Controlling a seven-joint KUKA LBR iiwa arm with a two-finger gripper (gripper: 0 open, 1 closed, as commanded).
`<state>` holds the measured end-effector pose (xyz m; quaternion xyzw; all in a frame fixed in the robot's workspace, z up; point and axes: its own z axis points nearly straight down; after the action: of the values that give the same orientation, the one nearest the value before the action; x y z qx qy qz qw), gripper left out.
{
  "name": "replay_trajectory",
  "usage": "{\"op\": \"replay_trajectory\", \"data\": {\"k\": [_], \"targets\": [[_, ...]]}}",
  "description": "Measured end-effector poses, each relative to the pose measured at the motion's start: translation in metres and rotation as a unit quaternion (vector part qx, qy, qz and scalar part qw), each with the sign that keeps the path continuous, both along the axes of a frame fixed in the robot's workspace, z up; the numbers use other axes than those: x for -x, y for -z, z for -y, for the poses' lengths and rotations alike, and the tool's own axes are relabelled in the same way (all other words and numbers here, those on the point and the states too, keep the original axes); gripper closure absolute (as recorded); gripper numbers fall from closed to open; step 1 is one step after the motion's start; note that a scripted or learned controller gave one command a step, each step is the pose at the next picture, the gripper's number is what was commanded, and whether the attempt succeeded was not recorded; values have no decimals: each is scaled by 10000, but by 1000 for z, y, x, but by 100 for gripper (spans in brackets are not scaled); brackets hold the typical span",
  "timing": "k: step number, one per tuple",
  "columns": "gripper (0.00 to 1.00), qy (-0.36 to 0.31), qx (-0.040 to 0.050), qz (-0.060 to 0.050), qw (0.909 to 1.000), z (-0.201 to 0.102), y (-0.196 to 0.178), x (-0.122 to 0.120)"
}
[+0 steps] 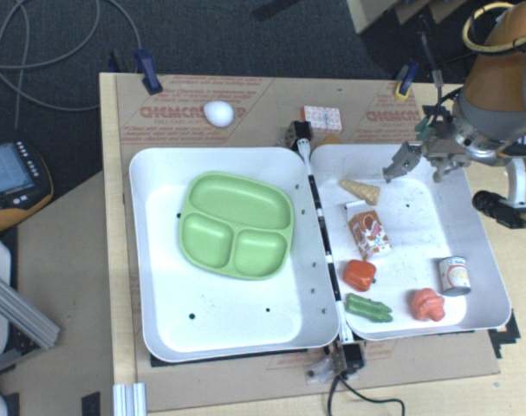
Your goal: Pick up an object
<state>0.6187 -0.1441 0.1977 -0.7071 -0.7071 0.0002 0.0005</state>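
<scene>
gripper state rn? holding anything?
Gripper: open, holding nothing, over the top of the right bin, up and right of the cone.

The desk (245, 98), surfaced in tan cardboard with red print, carried two shallow white plastic bins side by side: the left bin (159, 302) and the right bin (483, 258). A white egg-shaped object (217, 113) and a small pink-and-white patterned box (322, 118) lay on the cardboard behind them.

Even, diffuse overhead lighting; moderate sharpness.
The two white bins (159, 319) are bright, close to overexposed, with only faint, soft shadows under the objects. The dark floor (228, 24) around the bench (263, 94) is dim. Fine detail is slightly soft and grainy throughout.
</scene>
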Motion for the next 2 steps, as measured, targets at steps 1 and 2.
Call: {"op": "replay_trajectory", "data": {"k": [1,2], "targets": [[0,-1,0,3,10000,-48,113,53],[100,4,5,25,10000,-47,102,52]]}}
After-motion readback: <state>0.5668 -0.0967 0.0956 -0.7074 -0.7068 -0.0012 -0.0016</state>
